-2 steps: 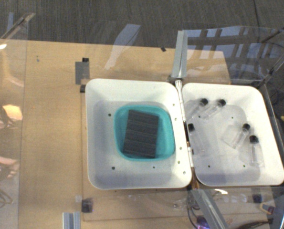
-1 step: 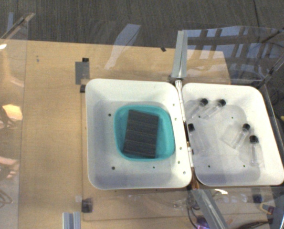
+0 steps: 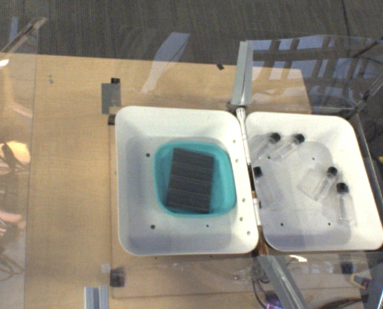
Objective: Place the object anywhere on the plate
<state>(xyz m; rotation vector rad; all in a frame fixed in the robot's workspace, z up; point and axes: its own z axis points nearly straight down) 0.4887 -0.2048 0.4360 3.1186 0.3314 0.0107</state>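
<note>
On the wooden bench (image 3: 62, 192), two shallow white bins sit side by side, their inner rims touching along a narrow seam. A grey metal bar (image 3: 242, 73) runs away from the far end of that seam.

Left bin (image 3: 133, 230): holds a teal plate (image 3: 224, 185), squarish with rounded corners and a raised rim, lying near the middle of the bin floor. A dark grey block (image 3: 190, 179), rectangular and ribbed across its top face, lies flat on the plate. Its long axis runs from the far side to the near side, turned slightly clockwise against the plate's edges. The block rests wholly inside the plate's rim, with teal showing on every side of it, more to the right than to the left.

Right bin (image 3: 365, 230): holds several clear vials with black caps, scattered on the floor and lying on their sides. Two of them (image 3: 280, 150) lie close together near the far left corner. Two more (image 3: 317, 184) lie toward the right side, and one black cap (image 3: 257, 171) sits just beside the seam.

A small dark bracket (image 3: 112, 96) stands on the bench beside the far left corner of the left bin. Clear panels around the bench throw pale reflections over the wood.

Whether the jaws of the gripper are released or clenched cannot be told.
</note>
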